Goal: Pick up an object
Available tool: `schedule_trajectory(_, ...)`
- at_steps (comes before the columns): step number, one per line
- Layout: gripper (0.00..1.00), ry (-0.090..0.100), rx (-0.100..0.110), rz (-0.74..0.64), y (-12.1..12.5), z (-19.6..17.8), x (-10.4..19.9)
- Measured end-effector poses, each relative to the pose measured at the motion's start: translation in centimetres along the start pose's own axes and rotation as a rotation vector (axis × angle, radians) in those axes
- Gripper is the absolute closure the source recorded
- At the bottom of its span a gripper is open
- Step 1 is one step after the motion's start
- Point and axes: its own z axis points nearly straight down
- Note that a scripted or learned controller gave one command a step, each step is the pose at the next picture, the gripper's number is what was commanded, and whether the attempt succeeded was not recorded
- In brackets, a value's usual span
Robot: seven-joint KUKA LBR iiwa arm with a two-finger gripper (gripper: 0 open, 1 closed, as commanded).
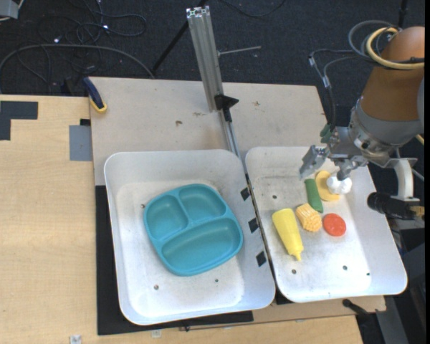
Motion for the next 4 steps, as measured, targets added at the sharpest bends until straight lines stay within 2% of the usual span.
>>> schedule_trajectory(1,0.0,0.001,0.006,0.0,0.9,5.5,0.4)
schedule_trajectory(2,0.0,0.001,0.006,0.001,0.7,10.9,1.4)
schedule_trajectory(3,0.0,-0.002,-0.008,0.0,0.3,16.5,1.5)
schedule_trajectory(4,1.0,0.002,-0.004,0.005,0.3,15.4,1.5)
